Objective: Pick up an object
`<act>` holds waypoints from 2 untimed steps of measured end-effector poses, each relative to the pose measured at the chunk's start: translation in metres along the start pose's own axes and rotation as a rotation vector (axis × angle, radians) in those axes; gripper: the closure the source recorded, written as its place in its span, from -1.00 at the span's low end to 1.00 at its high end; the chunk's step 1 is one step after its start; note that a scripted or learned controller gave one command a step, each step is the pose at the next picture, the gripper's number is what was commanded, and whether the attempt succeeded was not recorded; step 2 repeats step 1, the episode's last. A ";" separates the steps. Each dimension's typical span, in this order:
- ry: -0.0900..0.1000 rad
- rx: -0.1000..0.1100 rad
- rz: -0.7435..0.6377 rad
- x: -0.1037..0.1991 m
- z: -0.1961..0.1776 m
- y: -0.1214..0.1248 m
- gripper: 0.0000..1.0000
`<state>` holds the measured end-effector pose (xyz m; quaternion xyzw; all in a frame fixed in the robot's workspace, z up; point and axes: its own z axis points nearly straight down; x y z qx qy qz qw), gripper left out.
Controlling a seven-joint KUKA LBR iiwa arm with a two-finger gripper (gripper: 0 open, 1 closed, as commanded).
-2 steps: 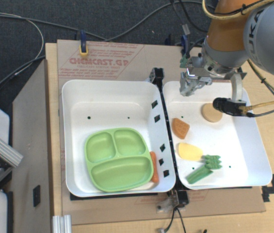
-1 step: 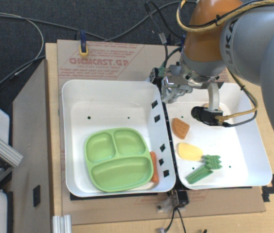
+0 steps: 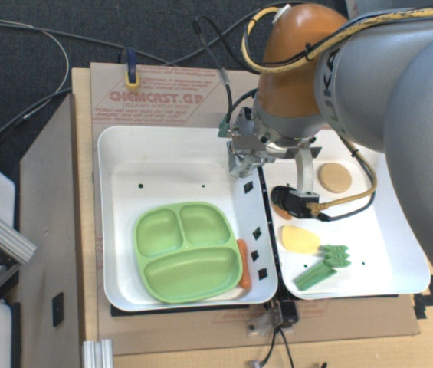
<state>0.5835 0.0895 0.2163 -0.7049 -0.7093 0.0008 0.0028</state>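
Note:
My gripper point(image 3: 244, 163) hangs under the orange wrist band over the back of the ridge between the two bins. In the right bin point(image 3: 400, 271) lie a tan round disc point(image 3: 335, 178), a yellow lemon-shaped piece point(image 3: 300, 240) and a green leafy toy point(image 3: 322, 267). A green divided plate point(image 3: 189, 250) fills the front of the left bin point(image 3: 124, 167), with a thin orange carrot point(image 3: 242, 273) against its right rim. The gripper is well behind all of these and I see nothing in it.
The large grey arm covers the back right of the right bin. A black cable loop point(image 3: 291, 202) dangles from the wrist above the right bin's left side. A cardboard sheet point(image 3: 162, 94) lies behind the bins.

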 end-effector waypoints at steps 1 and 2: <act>-0.002 -0.002 0.005 -0.004 -0.001 0.001 -1.00; -0.002 -0.002 0.005 -0.004 -0.001 0.001 -1.00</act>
